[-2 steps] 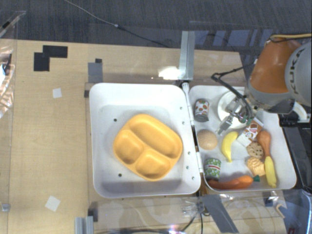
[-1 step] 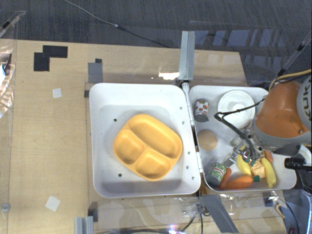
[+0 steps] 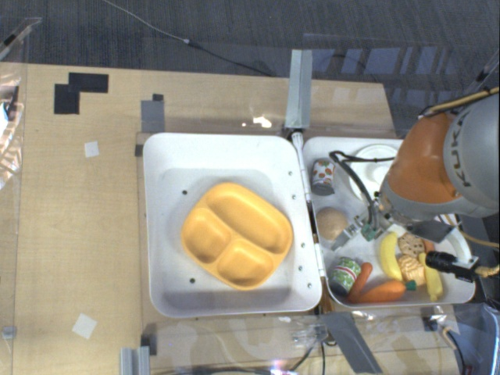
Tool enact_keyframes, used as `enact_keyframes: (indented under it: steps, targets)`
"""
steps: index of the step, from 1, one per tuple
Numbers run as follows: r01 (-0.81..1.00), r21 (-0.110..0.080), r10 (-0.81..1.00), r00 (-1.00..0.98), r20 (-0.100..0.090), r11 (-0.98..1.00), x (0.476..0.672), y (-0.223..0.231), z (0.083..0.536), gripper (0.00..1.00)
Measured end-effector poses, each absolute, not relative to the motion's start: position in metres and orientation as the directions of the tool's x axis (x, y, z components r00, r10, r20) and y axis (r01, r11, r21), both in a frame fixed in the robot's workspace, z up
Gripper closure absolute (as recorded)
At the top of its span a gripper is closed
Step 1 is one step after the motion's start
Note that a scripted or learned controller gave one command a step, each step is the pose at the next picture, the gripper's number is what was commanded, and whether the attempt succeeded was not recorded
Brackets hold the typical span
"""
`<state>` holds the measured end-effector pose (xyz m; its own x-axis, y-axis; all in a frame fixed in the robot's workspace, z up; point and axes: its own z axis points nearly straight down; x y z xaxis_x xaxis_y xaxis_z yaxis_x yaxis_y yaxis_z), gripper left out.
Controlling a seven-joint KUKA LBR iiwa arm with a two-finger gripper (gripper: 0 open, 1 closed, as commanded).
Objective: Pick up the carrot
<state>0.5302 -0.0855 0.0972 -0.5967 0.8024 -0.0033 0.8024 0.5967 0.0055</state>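
The gripper is hanging low over the middle of the right bin, at the end of the grey arm with its orange band, and I cannot tell from here what state it is in. It is sitting just beside one tan, egg-like lump on its left and one yellow banana on its right.

One carrot is lying along the bin's near wall, below the banana, orange and roughly level, and nothing is gripping it. One thin red piece is leaning against its left end, and next to that one green-labelled can is resting. A second can, with a dark label, is standing at the bin's far left corner. To the right of the banana, one pale, speckled item and one more yellow piece are crowding together.

The left bin is holding one yellow divided plate with three compartments, well apart from the carrot.
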Motion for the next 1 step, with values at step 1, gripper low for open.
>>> enact_keyframes:
  steps: [1]
  targets:
    - [0.971, 0.008, 0.971, -0.237, -0.004, 0.237, 0.5482, -0.1013, 0.1745, 0.00]
